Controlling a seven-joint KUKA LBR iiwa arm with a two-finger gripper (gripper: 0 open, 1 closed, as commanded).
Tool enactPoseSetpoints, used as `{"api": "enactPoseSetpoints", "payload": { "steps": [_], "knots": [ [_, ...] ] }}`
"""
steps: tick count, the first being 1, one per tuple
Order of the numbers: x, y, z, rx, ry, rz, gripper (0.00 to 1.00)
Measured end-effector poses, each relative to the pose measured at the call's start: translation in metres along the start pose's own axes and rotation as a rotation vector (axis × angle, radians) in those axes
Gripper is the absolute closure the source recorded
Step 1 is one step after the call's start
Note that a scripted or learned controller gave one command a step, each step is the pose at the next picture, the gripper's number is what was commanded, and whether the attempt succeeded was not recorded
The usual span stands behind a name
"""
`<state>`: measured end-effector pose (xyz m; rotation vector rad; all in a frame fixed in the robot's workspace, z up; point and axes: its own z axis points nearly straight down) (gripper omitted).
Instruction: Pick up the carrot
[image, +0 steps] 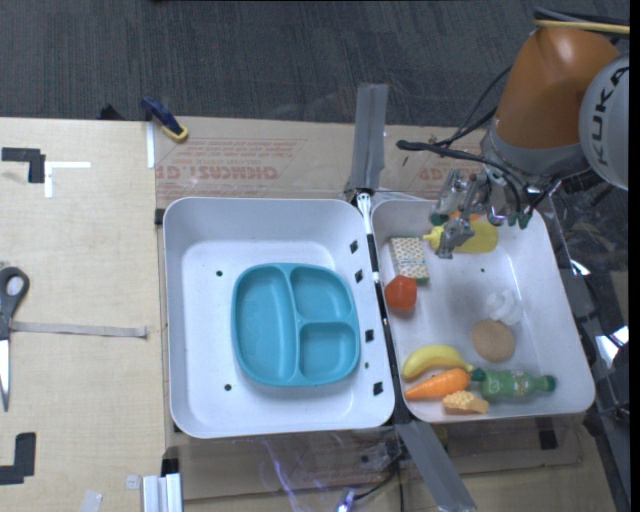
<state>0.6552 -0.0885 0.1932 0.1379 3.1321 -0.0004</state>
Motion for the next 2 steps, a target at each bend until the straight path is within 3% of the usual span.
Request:
{"api": "enactPoseSetpoints", "payload": {
  "steps": [1, 2],
  "knots": [
    [-0.0006, -0.0415, -0.0516, 0.001, 0.000, 0.157, 1.00],
    [-0.0020, -0.0411, -0.0616, 0.001, -0.005, 0.155, 1.00]
  ]
}}
